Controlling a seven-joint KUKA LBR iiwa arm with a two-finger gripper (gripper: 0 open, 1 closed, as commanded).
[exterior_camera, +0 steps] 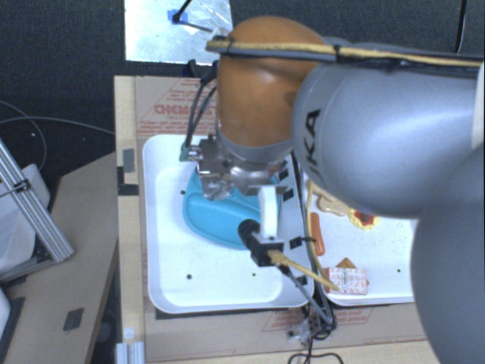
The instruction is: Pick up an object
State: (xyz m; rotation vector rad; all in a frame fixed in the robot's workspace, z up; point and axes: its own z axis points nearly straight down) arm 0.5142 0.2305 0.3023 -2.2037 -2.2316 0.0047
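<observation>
A light blue, rounded flat object [216,220] lies in the left white bin [163,203], near its middle. The arm's orange wrist and grey flange hang directly over the blue object's upper part, and the gripper [221,190] is down at it; its fingertips are hidden by the wrist. In the right bin [394,279] lie a thin orange-red stick [317,233], a yellow and red item [356,217] and a small white patterned packet [348,279].
The large grey arm covers most of the right bin and the upper right of the view. Brown cardboard lies under both bins. A shiny silver sheet [178,21] sits at the back. An aluminium frame [34,211] stands at the left edge.
</observation>
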